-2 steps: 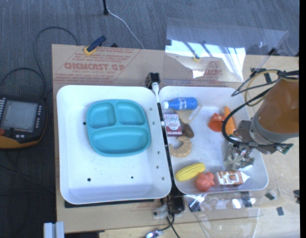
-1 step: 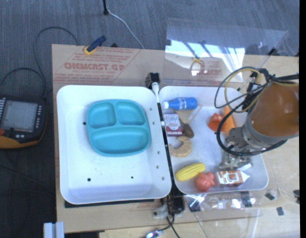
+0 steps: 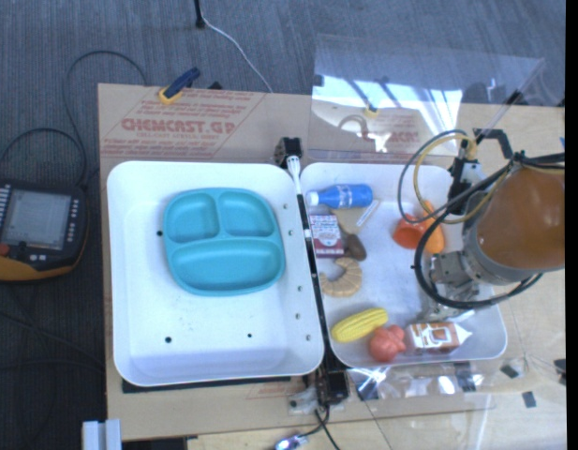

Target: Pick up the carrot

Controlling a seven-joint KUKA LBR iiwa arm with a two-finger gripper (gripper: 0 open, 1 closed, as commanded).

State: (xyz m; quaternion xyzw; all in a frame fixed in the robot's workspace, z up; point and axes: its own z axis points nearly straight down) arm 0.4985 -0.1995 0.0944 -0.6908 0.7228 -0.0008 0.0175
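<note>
Over the right bin (image 3: 499,340) the arm w/ gripper (image 3: 450,293) hangs just beside the carrot (image 3: 415,233), which lies by the bin's far right, part hidden. Can't tell gripper's state. Approach step, I'd say; next it needs centring on the carrot, then descent.

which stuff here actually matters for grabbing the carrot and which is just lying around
For the job:
- carrot, orange, in the right bin, partly behind the cables
- gripper, low over the right bin beside it

Lying about:
- blue bottle
- corn cob
- red fruit
- small carton
- blue divided plate in the left bin
</note>
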